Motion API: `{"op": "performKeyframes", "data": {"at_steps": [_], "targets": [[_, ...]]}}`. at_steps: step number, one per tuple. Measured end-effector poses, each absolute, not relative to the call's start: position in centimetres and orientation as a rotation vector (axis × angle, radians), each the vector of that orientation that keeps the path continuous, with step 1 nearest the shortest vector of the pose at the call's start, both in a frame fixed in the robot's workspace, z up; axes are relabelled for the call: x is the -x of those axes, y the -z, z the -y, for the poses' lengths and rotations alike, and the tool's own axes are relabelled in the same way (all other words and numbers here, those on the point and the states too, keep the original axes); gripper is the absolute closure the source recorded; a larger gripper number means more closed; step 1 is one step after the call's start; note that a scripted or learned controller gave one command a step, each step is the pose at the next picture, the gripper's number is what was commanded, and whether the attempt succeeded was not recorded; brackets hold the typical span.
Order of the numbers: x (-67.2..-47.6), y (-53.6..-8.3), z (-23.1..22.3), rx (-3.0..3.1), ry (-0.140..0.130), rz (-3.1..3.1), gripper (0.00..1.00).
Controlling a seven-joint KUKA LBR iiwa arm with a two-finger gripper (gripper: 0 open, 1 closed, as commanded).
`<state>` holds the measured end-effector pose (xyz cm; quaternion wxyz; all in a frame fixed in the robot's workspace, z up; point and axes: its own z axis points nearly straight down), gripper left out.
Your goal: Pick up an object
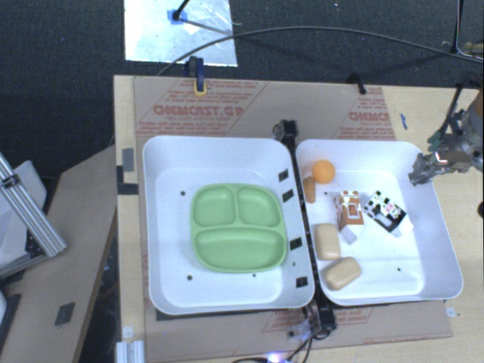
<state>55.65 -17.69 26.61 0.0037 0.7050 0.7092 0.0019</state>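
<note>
Camera view catches the claw (423, 174) at the right bin's (446, 267) far right rim, the arm cut off by the frame; I cannot tell its grip. Left of it lie an orange ball (324, 171), a patterned black-and-white block (386, 211), and two tan pieces (333, 257).

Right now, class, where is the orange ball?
The orange ball lies in the right-hand bin, near its back left corner, just behind the small tan block by the divider between the bins.

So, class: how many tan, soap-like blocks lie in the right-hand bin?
2. One tan block lies by the bin's left wall; the other tan block sits just below it, nearer the front edge.
</note>
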Motion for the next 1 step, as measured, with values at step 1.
{"op": "performKeyframes", "data": {"at_steps": [1], "targets": [[-54.84, -27.03, 12.91, -2.21, -0.004, -2.231, 1.0]]}}
